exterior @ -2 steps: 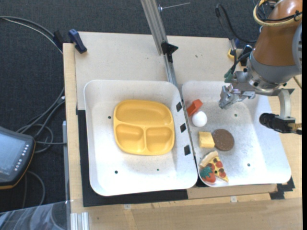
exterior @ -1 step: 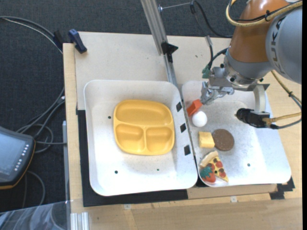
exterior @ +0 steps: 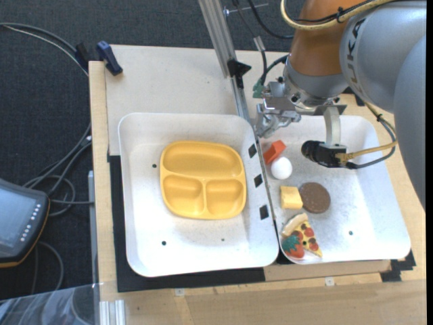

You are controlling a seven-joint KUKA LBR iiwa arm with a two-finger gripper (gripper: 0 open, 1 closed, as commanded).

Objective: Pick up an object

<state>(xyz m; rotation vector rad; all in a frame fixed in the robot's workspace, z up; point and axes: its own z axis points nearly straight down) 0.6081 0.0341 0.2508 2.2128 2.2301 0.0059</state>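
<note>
The end effector (exterior: pixel 270 124) hangs low at the right bin's (exterior: pixel 379 215) far-left corner, just above the orange block (exterior: pixel 274 152) beside the white egg (exterior: pixel 281 168) — seemingly mid-approach — needing a short descent before closing.

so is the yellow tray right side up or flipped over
Right side up. The yellow tray lies flat in the left bin with its three compartments facing upward, and nothing sits in them.

Dark carpet floor (exterior: pixel 40 5); loose black cables (exterior: pixel 47 161); pale wooden bench (exterior: pixel 169 80); aluminium post (exterior: pixel 213 19).
</note>
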